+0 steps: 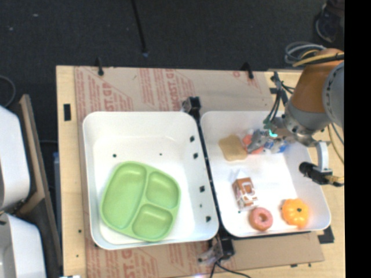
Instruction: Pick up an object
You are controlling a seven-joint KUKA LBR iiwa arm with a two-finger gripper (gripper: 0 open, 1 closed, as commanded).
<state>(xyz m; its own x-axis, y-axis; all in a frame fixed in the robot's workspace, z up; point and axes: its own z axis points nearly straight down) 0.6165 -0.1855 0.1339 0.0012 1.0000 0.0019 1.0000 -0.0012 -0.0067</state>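
My gripper is low in the right bin, at its back, reaching in from the right under the orange-banded wrist. It sits right beside a tan, bread-like piece, with small red and blue bits around its tip. Further forward in the same bin lie a red-and-white packet, a pink donut and an orange pumpkin-like toy. I cannot make out how the fingers stand.
The left bin holds a green divided tray toward its front. A black divider with clips runs between the bins. A cable and a black connector hang by the right bin's right wall.
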